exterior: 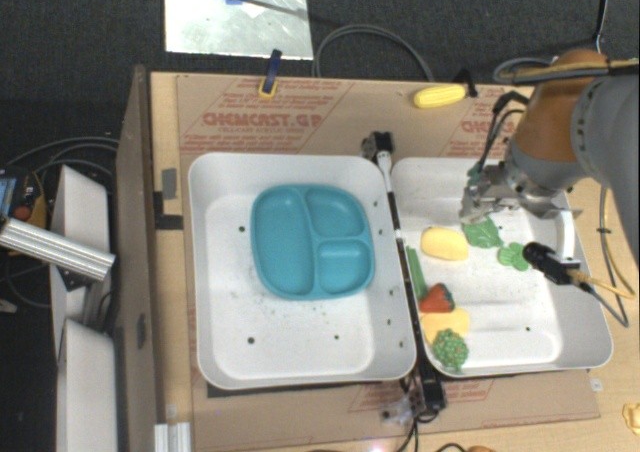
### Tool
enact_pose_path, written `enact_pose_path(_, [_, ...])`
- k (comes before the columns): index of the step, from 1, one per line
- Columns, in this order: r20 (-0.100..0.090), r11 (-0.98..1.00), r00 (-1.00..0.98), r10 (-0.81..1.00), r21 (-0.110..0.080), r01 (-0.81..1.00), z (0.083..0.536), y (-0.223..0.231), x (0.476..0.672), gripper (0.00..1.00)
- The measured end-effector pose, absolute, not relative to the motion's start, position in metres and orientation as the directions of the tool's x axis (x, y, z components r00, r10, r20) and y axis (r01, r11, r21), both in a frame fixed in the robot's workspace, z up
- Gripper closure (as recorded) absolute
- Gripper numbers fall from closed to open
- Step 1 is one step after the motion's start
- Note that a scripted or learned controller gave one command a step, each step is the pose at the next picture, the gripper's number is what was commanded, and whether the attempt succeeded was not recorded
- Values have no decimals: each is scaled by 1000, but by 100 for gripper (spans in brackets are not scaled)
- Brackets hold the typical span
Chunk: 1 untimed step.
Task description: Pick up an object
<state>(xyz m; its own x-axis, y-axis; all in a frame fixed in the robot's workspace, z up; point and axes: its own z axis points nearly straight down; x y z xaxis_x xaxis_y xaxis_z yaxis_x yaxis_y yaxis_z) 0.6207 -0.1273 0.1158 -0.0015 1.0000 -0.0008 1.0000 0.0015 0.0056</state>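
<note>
In the camera view from above the surface, my hand [481, 202] hangs over the far part of the right bin [520, 330], with my arm coming in from the right. I cannot tell whether the hand is apart or together.

Just beside it, on the near side, lies a green leafy piece [484, 235], touching or almost touching a pale yellow rounded piece [443, 243] to its left. A second green leafy piece [513, 256] lies near, towards the right.

A thin green stick [414, 270] runs along the bin's left wall. Near the front left corner a red piece [437, 296], a yellow piece [447, 322] and a knobbly green piece [450, 349] sit close together.

The left bin [225, 240] holds a teal divided plate [312, 240], lying flat near its middle.
</note>
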Motion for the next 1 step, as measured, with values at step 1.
enact_pose_path(1, [-1,2,-2,1000,5,1000,115,-127,621,0])
